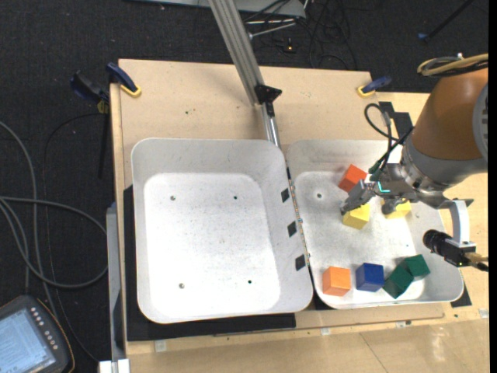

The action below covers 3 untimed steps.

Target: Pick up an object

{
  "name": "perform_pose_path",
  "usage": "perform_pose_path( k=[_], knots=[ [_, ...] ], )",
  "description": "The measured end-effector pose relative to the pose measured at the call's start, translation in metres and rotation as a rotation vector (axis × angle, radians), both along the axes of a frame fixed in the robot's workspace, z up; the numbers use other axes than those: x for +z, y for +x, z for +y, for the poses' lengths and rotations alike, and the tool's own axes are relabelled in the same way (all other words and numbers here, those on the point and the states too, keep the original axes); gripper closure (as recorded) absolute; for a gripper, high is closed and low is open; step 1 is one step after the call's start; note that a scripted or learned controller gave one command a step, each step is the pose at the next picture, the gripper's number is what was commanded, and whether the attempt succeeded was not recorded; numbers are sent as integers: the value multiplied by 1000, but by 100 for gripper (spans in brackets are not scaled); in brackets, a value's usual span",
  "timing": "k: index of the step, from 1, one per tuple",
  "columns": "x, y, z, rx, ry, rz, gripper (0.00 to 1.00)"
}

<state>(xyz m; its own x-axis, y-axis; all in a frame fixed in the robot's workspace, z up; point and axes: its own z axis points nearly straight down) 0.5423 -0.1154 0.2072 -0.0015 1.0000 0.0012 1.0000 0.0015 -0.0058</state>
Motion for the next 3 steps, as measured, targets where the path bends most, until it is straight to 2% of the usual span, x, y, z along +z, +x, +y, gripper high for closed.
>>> perform_pose_path(
  k=[1,3],
  knots=[
    [2,1,0,-2,-1,-6,0],
    [-87,-9,6,-2,0,0,0]
  ],
)
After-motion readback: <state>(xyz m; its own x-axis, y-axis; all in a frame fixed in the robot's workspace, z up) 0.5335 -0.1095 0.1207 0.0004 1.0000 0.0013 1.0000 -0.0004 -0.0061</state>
